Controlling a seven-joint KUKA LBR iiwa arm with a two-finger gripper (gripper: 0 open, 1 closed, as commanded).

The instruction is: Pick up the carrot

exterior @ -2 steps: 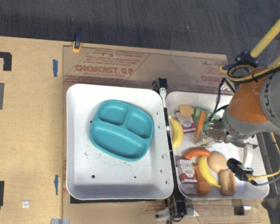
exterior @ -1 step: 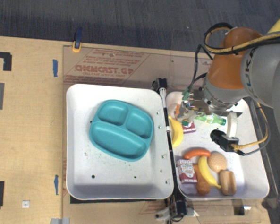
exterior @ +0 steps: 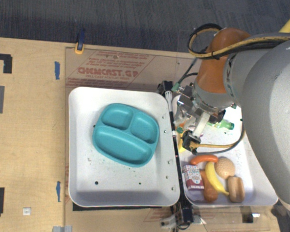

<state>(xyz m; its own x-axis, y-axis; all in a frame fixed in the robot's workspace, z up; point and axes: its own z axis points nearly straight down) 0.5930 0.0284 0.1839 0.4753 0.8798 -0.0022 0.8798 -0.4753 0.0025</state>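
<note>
Inside the right bin, toward its near half and close to its left wall, lies the carrot, a short orange-red piece set almost crosswise to the bin's length. It rests free on the bin floor.

The gripper hangs over the same bin just behind the carrot, beside the left wall. Whether the pincer is spread or pressed together cannot be told from this angle, and nothing is seen pinched in it. A small yellow object, too small to identify, shows at the bin's left wall just beside the gripper. The arm, with its orange band, enters across the bin's right and far sides.

Other contents of the right bin, all in its near half:
- a banana, its upper end touching the carrot;
- a round beige item, beside the carrot toward the bin's right wall;
- a brown bun-like item, near the bin's near right corner;
- a sausage, at the near rim;
- a red packet, against the left wall.

A green object lies in the bin's far half.

Touching the right bin's left wall is the left bin, which holds a teal divided plate.
</note>
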